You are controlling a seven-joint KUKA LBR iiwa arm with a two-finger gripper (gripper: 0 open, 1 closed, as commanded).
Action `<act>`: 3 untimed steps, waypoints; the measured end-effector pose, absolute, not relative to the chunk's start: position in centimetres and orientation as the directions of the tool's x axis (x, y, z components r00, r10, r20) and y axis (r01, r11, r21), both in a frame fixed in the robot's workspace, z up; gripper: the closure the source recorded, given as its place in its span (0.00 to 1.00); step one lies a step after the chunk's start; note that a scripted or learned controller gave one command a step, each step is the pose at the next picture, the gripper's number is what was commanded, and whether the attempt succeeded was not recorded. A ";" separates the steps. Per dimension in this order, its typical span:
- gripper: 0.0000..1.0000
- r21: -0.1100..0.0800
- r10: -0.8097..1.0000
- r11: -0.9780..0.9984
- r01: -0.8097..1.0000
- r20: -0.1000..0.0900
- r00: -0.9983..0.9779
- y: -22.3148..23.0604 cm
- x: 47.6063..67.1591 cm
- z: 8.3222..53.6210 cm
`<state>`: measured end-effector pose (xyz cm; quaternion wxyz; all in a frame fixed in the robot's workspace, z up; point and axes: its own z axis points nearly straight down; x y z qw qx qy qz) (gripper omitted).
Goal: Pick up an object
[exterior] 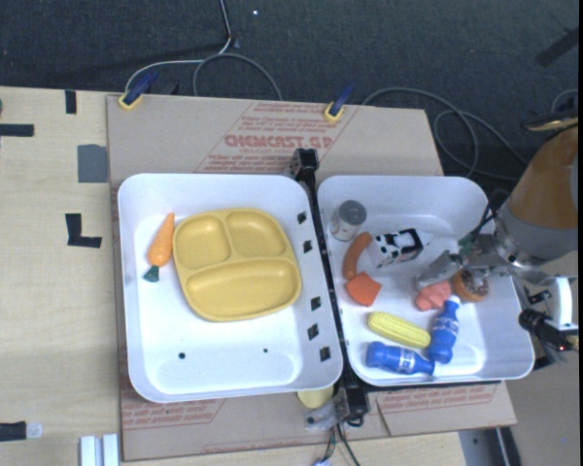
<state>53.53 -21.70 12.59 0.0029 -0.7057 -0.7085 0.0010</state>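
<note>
the landmark here is the right bin [466, 197], a shallow white tray with rounded corners and a glossy moulded rim, sitting on a sheet of brown printed cardboard [262, 134] atop the pale wood-look counter [29, 289]. the grey arm [549, 197], with its orange band, reaches over the bin's right edge, and the tool [445, 272] hangs low inside the bin near its right middle; whether it is released or clenched cannot be told, since its tip blends into the clutter.

just beside the tool, toward the bin's centre, lies a soft-looking salmon-pink lump [432, 297]. left of it sits a small black-and-white cow figure [398, 247], then a curved smooth sausage [356, 254] and a chunky orange-red wedge [363, 288]. a grey cylindrical can [349, 216] stands near the bin's upper left. along the bin's lower part rest a bumpy yellow corn cob [399, 330] and two shiny blue bottles [442, 330], one upright-tilted, one lying flat [396, 359].

left of the right bin, touching it, the left bin [214, 382] holds a matte yellow divided plate [238, 263] and a tapered orange carrot [160, 242].
</note>
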 end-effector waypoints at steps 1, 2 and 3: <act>0.00 0.006 1.000 0.001 1.000 -0.006 -0.001 -19.8 53.3 8.8; 1.00 0.022 1.000 -0.002 1.000 -0.020 0.002 -20.4 53.6 10.3; 1.00 0.022 1.000 0.005 1.000 -0.014 -0.005 -10.9 56.0 9.3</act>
